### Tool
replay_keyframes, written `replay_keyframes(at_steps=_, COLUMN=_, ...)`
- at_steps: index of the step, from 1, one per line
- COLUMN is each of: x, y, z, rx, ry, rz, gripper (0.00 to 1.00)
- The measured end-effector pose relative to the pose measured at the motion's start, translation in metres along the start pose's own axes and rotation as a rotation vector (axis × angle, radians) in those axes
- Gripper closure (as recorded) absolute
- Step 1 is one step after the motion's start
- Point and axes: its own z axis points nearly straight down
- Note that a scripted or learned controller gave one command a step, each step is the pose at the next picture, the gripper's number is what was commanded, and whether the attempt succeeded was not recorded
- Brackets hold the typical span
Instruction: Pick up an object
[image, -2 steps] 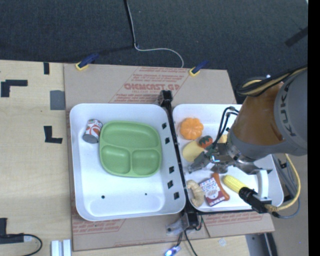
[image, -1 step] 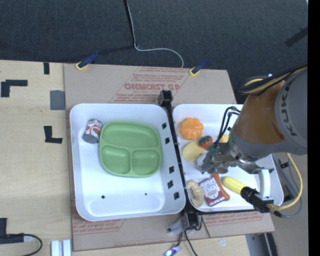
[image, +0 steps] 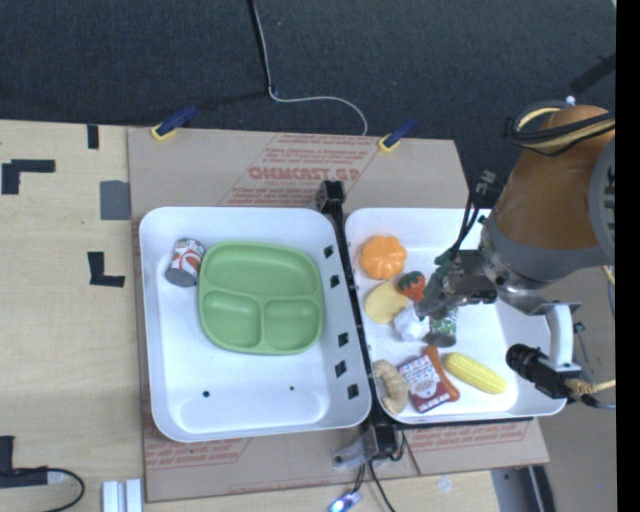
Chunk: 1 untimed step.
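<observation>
Bright, even light from overhead fills the scene, and shadows are soft and short. Left of the gripper (image: 437, 305), the white bins (image: 165, 300) are nearly washed out, with mild glare on their floors. The picture is a little grainy and soft throughout. Just under the gripper a dark shadow muddies detail, so the small things there are hard to make out, perhaps slightly blurred.

A light wooden tabletop (image: 60, 380) carries a flat brown cardboard sheet with red lettering (image: 300, 170), held by two blue-and-yellow clamps (image: 175, 121). Two shallow white plastic bins, left (image: 160, 330) and right (image: 500, 215), sit side by side on the cardboard, touching.
</observation>
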Motion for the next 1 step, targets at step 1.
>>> replay_keyframes(at_steps=1, x=0.0609, y=0.0008, z=-0.0571, rx=0.001, ry=0.002, rz=-0.006, gripper=1.0)
